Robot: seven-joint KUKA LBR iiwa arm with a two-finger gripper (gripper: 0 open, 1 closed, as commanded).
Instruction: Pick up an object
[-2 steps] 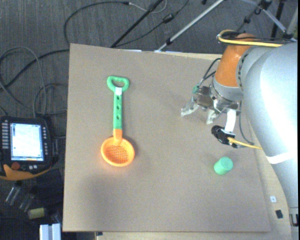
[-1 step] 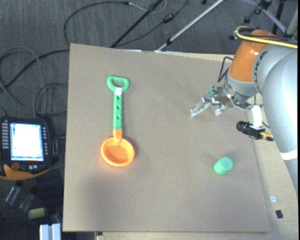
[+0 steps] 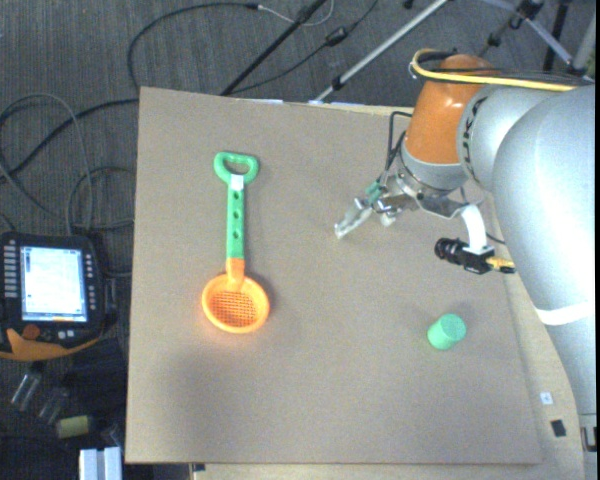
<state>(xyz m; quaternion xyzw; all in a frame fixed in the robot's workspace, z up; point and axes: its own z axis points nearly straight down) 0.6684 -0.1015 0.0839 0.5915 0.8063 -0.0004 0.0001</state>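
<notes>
A toy strainer spoon lies on the brown board [image 3: 180,418] at the left, its green handle [image 3: 236,208] pointing away and its orange sieve head [image 3: 235,303] nearer the front. A small green cylinder [image 3: 446,332] rests on its side at the front right. My gripper [image 3: 352,221] hangs over the middle right of the board, tilted down and to the left, below the orange wrist band [image 3: 442,118]. It is well apart from both objects, about a hand's width right of the spoon handle and up-left of the cylinder. Nothing shows in its grasp.
The grey arm [image 3: 540,188] covers the board's right side. A black clip with a yellow cable [image 3: 470,255] juts from the wrist. Off the board at left, a teach pendant [image 3: 50,288] and cables lie on the floor. Tripod legs [image 3: 430,8] cross the top.
</notes>
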